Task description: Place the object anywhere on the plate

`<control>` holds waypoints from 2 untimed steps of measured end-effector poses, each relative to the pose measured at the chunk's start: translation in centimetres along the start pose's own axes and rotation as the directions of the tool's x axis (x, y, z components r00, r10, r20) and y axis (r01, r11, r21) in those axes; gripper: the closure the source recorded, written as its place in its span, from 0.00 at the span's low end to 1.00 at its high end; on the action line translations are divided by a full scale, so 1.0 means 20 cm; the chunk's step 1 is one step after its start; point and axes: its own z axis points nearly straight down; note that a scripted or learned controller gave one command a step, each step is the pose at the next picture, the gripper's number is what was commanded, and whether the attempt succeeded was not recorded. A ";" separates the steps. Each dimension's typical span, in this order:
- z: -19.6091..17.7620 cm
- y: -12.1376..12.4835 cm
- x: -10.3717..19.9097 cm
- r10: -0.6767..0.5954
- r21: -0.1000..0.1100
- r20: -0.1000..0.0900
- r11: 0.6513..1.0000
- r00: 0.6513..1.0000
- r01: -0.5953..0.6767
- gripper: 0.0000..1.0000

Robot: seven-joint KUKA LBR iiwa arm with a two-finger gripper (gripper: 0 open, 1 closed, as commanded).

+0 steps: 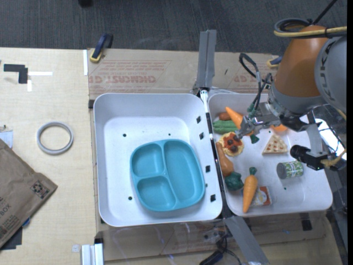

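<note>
Two white bins: the left one (110,148) holds the blue three-compartment plastic plate (167,174); gripper (246,127), grip state unclear, sits low among toy foods in the right bin (309,200), beside a small round pizza toy (231,144).

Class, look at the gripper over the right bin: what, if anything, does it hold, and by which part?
It cannot be told. The gripper sits low among the toy food in the right bin, close to the small pizza, but no item is visibly between its fingers.
</note>
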 end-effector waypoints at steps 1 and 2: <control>-0.05 -0.06 0.43 -0.138 0.000 -0.001 0.990 0.990 0.138 1.00; -0.04 -0.20 0.92 -0.027 0.002 0.000 1.000 1.000 0.027 1.00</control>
